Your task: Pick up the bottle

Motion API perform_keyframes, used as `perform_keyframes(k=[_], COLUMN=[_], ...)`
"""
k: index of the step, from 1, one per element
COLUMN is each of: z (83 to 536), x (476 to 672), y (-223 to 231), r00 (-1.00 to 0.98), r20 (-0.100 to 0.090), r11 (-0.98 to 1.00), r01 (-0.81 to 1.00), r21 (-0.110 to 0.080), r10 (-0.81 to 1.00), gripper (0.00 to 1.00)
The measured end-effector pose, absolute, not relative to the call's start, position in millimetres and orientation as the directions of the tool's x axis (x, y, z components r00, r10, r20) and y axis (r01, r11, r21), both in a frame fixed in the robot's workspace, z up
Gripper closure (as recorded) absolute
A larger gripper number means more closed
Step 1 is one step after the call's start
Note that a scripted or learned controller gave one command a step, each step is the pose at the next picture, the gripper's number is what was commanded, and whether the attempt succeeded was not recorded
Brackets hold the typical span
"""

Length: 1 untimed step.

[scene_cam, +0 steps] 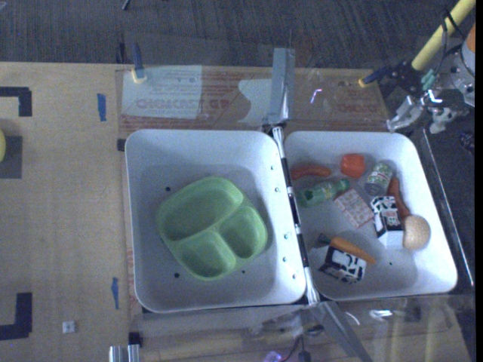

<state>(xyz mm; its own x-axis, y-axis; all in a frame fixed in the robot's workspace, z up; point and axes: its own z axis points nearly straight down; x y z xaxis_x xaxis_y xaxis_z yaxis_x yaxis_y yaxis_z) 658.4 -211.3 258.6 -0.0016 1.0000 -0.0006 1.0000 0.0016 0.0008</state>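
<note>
The arm is mostly cut off at the top right corner; its gripper [411,111] hangs outside the right bin [434,274], just past that bin's far right corner. It is small and blurred, so whether it is apart or together cannot be told, and nothing is seen in it.

The bottle [322,192] lies on its side in the right bin, near the left wall and toward the far edge, green with a pale label whose print is unreadable. Just beyond it, toward the far edge, lies an orange sausage-like piece [310,170]. To its right sits a pink packet [352,207], close to the bottle's cap end. A red tomato [352,164] and a can [379,177] lie near the far wall. Toward the right wall are a small carton [388,219], a reddish stick [398,197] partly behind it, and a tan ball [416,232]. A carrot [349,248] rests on a black-and-white carton [343,265] near the bin's near edge.

Bare floor shows between the bottle and the carrot, and along the bin's near right corner.

The left bin [151,164] carries a green tray [213,226] at its middle, with open floor around it.
</note>
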Motion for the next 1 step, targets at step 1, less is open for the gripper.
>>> perform_keyframes(k=[1], z=[168.7], x=[609.0], y=[-134.2], r00=[-0.653], r20=[0.0], r11=[0.653], r01=[0.757], r21=[0.002], r10=[0.757], gripper=[0.0])
